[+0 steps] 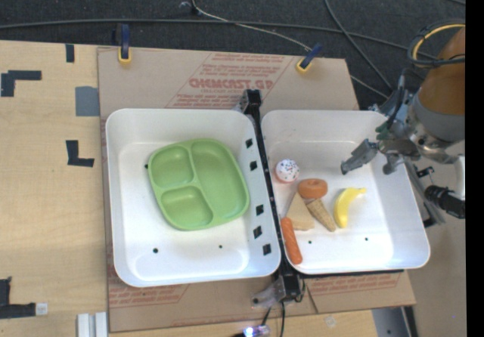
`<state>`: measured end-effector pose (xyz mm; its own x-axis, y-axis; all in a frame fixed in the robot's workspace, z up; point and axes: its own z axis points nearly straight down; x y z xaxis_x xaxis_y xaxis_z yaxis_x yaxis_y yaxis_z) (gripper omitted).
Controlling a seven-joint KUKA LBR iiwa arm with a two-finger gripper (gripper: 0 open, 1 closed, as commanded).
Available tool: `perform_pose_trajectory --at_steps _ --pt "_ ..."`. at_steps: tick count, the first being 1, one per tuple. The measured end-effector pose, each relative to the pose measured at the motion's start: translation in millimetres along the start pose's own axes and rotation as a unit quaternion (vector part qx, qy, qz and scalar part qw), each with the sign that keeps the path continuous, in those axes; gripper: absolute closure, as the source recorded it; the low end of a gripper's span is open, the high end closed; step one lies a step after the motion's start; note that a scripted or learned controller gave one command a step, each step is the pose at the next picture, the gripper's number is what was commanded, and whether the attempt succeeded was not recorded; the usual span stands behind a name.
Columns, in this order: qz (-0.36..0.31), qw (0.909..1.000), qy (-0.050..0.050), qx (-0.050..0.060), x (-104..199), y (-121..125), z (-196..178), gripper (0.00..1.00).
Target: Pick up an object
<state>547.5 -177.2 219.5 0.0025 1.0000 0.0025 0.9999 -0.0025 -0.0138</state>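
At the right of the frame the grey two-finger gripper (pixel 372 159) hangs with fingers spread wide and nothing between them above the right shallow white bin (pixel 393 248), just up-right of the curved yellow plastic banana (pixel 345 205) lying near the bin's centre.

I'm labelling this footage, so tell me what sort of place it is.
Likely a robotics lab bench: two white bins clamped onto cardboard, a grey arm's gripper over toy food like the banana, and loose cables behind.
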Motion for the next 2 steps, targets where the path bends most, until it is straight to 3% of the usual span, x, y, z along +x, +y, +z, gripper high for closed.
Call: perform_pose_trajectory --at_steps 1,2 --pt "-0.002 1.0 -0.001 -0.006 0.3 2.7 -6.8 0.0" --pt "-0.002 1.0 -0.001 -0.004 -5.9 4.5 39.3 0.0"
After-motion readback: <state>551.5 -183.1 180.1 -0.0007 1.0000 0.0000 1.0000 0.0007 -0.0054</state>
